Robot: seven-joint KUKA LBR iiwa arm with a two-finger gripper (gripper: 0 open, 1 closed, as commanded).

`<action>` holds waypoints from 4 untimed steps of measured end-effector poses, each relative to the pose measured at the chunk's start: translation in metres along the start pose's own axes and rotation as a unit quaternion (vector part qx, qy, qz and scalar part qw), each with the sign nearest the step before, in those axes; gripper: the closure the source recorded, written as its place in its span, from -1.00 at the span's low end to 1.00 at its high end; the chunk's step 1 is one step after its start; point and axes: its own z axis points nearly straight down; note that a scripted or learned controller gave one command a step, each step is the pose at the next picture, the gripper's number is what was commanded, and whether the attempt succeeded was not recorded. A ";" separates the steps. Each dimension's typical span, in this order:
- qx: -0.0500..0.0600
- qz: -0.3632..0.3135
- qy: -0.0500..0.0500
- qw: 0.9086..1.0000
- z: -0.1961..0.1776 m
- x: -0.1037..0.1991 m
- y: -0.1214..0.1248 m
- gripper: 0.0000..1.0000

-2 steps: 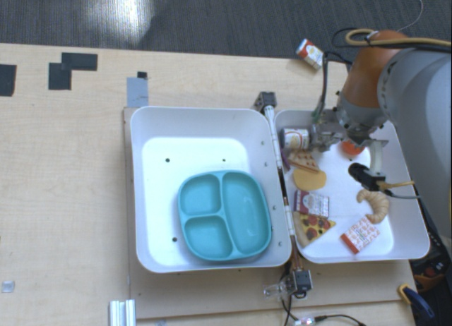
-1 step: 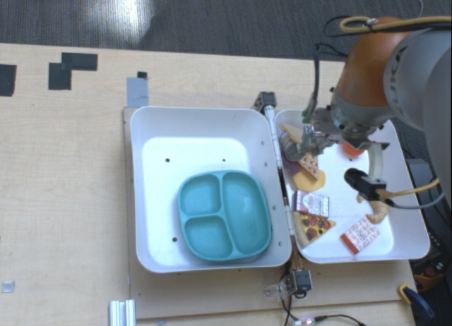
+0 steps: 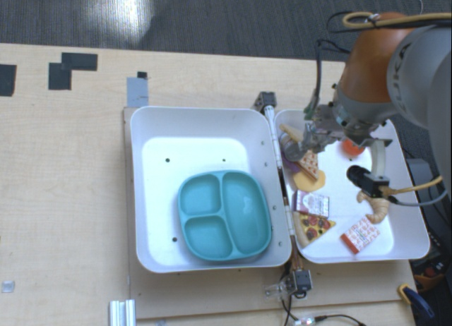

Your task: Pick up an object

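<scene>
The hand (image 3: 316, 136) hangs low in the right bin (image 3: 408, 243), above a pizza-like wedge (image 3: 308, 162) at its upper left; whether its fingers are spread, I cannot tell. Left of that bin, the other bin (image 3: 152, 130) holds a teal 3-part plate (image 3: 224, 214).

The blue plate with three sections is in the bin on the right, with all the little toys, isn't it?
Not quite. The camera view shows the blue plate in the left bin, by itself. The little toys, like the pizza slice and the red box, are in the right bin.
</scene>
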 end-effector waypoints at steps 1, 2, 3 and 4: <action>0.000 0.000 0.000 1.000 0.000 0.000 0.000 -1.00; 0.000 0.005 -0.002 1.000 0.109 -0.094 -0.051 -1.00; -0.003 0.004 -0.002 1.000 0.097 -0.093 -0.048 1.00; -0.003 0.004 -0.002 1.000 0.097 -0.092 -0.048 -1.00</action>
